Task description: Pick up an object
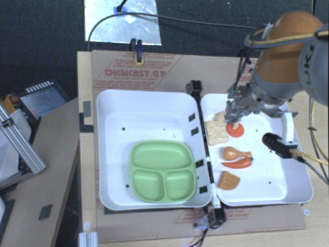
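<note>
My gripper hangs low over the upper left part of the right bin. Its tip is just above a round red-orange disc and next to a beige cracker-like square. Below them lie an orange drumstick-shaped piece, a red chili pepper and an orange waffle-like wedge. I see nothing held in the gripper.
The left bin holds a green divided plate in its front half. A black divider runs between the two bins. The arm's grey and orange body looms over the right bin's far side.
</note>
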`<state>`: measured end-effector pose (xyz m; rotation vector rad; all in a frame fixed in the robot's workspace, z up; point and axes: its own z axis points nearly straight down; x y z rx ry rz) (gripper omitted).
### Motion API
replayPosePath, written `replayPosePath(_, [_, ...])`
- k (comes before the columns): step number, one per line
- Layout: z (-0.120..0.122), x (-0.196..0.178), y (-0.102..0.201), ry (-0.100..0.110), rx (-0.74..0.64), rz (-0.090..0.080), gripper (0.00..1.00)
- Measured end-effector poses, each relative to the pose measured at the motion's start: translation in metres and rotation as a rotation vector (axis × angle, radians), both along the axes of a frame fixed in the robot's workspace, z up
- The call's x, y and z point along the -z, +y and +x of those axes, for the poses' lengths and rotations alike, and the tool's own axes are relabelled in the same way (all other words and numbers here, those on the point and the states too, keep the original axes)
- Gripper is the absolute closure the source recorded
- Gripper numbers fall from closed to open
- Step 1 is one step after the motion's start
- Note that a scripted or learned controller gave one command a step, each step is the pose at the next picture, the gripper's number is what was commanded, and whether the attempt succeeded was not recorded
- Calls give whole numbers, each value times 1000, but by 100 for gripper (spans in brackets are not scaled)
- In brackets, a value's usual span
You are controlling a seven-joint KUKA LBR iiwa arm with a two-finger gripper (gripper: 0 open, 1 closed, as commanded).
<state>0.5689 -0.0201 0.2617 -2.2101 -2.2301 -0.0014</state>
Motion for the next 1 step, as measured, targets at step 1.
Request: replayPosePath(1, [-11,3,57,-2,-1,0,100])
